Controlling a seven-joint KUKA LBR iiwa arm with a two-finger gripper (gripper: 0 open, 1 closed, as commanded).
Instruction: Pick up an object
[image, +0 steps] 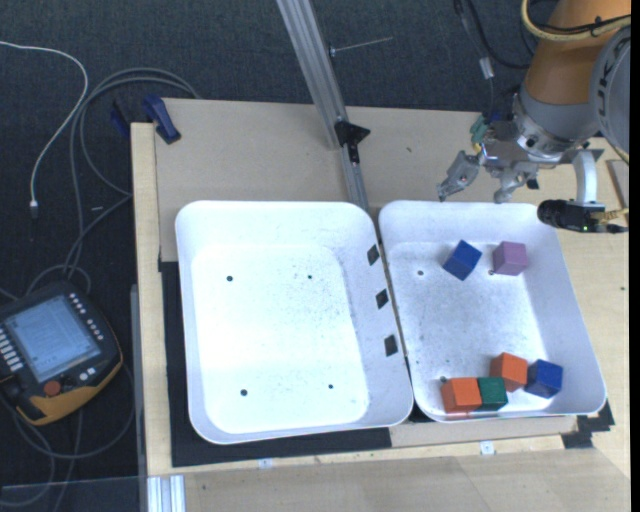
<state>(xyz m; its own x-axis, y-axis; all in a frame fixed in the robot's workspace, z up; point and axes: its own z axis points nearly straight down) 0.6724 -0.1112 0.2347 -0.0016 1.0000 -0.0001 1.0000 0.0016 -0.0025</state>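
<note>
Down at the near edge of the right bin (575, 330) sat a tight cluster: an orange block (461, 393), a green block (492, 392) touching it, a second orange block (512, 369) just behind, and a blue block (544, 377) beside that. Farther back in the same bin, well apart from the cluster, a second blue block (462, 259) and a purple block (510, 257) stood near each other. That made six: two orange, two blue, one green, one purple. They looked small, light and stiff, probably smooth-faced, so opposite flat sides seemed the place to pinch. Beyond the bin's far rim, over the counter (260, 150), the claw (488, 180) hung spread open, gripping nothing.
</note>
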